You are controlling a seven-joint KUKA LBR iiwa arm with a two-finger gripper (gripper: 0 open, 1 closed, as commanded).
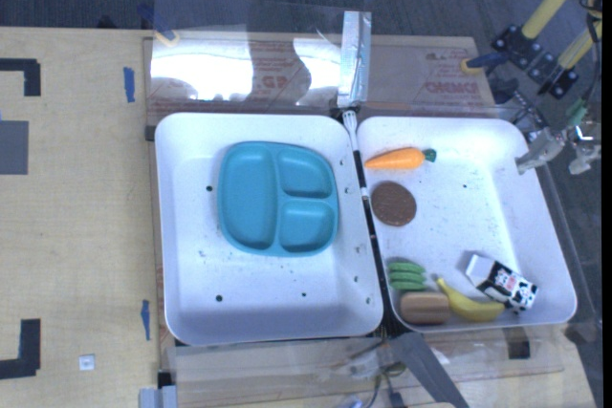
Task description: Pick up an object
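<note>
The right bin [535, 205] holds several small items. An orange carrot [394, 160] lies near its far left corner, with a brown round disc [393, 204] just in front of it. Along the near wall sit a green pea pod [406, 275], a brown bun [424, 307] and a yellow banana [470, 303]. A small black-and-white carton [501, 281] lies at the near right, touching the banana's tip.
A teal divided plate [278, 198] lies in the left bin [182, 234]. A yellow pole with black clamps and cables [541, 62] stands over the right bin's far right corner. A clear shield [258, 53] rises behind the bins.
</note>
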